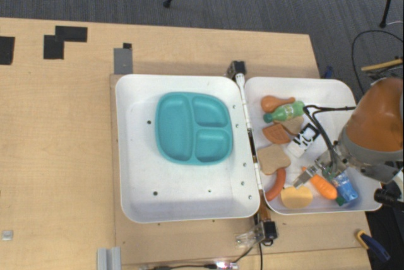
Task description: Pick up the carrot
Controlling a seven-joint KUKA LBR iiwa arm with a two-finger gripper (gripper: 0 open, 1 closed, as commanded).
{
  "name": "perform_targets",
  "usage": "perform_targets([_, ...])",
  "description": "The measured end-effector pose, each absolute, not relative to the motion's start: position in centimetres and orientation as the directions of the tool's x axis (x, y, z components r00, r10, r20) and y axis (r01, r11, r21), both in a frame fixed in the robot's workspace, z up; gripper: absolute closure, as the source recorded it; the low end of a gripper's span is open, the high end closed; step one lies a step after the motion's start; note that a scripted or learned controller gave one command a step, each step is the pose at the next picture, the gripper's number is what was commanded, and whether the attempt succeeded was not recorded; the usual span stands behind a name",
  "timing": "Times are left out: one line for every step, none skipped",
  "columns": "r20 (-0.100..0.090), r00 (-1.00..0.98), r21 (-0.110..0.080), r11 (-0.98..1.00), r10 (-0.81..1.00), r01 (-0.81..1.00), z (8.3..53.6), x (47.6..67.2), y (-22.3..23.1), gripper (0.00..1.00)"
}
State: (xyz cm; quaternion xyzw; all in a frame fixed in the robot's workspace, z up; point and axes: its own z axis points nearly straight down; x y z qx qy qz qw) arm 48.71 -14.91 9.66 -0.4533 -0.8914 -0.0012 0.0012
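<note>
Small orange carrot [324,187], green tip, lying tilted

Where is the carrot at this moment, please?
The carrot lies in the right bin, near its front edge, between the yellow piece and the blue item, just under the gripper.

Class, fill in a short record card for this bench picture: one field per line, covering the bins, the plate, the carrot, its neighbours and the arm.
left bin: holds a teal divided plate
right bin: holds a pile of toy foods
carrot: orange, near the right bin's front edge, lying down
beside carrot: yellow piece on its left, blue item on its right
back of right bin: green bottle
gripper: low over the carrot's left end; a grip cannot be confirmed
arm: reaches in from the right
</note>
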Motion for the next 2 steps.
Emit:
perform_targets([-0.005, -0.275, 0.012, 0.275, 0.961, 0.961, 8.8, 49.1, -10.3, 0.00])
perform_targets([-0.010, -0.280, 0.022, 0.280, 0.960, 0.960, 10.0, 49.5, -10.3, 1.00])
